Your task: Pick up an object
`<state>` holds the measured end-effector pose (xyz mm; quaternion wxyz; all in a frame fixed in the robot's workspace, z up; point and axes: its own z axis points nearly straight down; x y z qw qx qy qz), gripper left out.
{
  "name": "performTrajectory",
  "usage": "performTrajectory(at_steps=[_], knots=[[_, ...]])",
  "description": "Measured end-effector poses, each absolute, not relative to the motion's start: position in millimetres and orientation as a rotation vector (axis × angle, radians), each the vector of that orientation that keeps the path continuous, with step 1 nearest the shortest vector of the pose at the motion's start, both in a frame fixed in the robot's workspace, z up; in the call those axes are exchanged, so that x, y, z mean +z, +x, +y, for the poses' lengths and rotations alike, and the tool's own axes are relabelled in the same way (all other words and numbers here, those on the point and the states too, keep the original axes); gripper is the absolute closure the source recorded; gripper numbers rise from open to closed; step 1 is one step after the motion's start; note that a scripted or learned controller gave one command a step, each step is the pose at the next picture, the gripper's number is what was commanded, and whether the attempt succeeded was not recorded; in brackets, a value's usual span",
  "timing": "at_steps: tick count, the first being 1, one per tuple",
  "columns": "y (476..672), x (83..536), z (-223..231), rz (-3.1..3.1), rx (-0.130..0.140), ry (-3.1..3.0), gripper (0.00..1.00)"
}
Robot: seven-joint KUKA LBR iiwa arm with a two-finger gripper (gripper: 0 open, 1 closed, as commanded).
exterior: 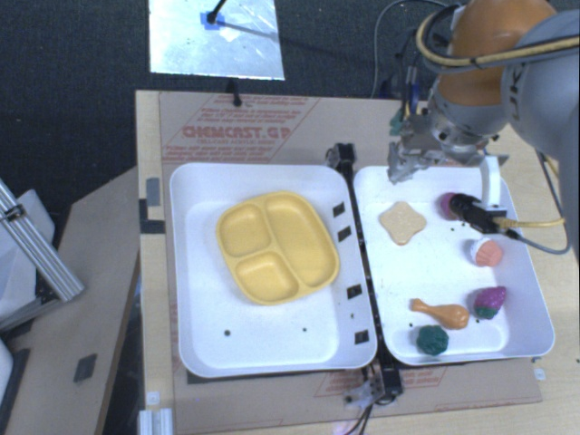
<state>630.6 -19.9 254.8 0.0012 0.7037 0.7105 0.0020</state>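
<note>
Your end effector [405, 163] hangs at the 12 o'clock rim of the right bin [521, 343]; you cannot tell its state, and nothing shows in it. Just below, toward 6 o'clock, lies a flat tan cracker [401, 222] with wavy edges. At 3 o'clock of the cracker sit a dark pink ball [449, 205] and a ribbed peach shell [488, 253]. At the bin's 6 o'clock lie a glossy drumstick [441, 313], a purple grape bunch [489, 302] and a knobbly green ball [432, 339]. The left bin [195, 234] carries a smooth yellow divided tray [276, 246].

A tan bench [109, 234] fills mid-frame, bearing a printed cardboard sheet [237, 127] with the left bin [195, 270] and right bin [526, 284] touching atop it.
</note>
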Motion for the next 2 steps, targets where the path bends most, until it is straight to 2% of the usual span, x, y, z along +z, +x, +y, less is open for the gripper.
performTrajectory(at_steps=[2], knots=[[643.1,256,89,2.232,0.006,2.209,1.00]])
